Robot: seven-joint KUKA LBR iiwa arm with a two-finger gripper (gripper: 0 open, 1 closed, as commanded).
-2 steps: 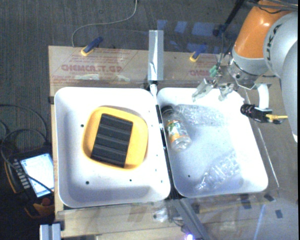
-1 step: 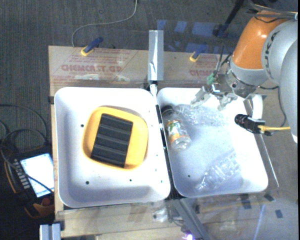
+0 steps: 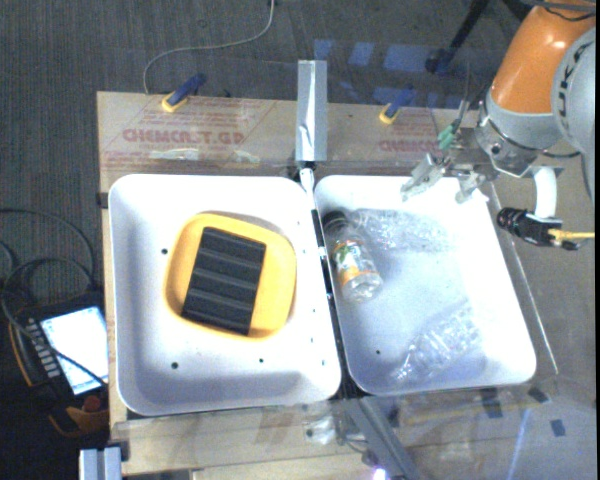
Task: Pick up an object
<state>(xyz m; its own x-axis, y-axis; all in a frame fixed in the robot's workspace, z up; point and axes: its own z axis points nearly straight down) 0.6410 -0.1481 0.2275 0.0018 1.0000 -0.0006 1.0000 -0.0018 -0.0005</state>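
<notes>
A small clear bottle (image 3: 352, 260) with a dark cap and an orange-green label lies on its side in the right bin (image 3: 510, 298), close against the wall it shares with the left bin (image 3: 130, 298); crumpled clear plastic (image 3: 400, 230) lies just behind it and more clear plastic (image 3: 442, 340) rests toward the near right corner. The left bin carries a yellow dish (image 3: 280, 278) with a black ridged block (image 3: 224, 280) on top. The hand (image 3: 442, 180) hangs over the right bin's far edge, fingers spread wide with nothing between them, so this looks like the approach step. Next it would need to travel toward a chosen item, descend and close. The surface is a plywood board (image 3: 210, 138) with clamps, over dark carpet strewn with cables.
</notes>
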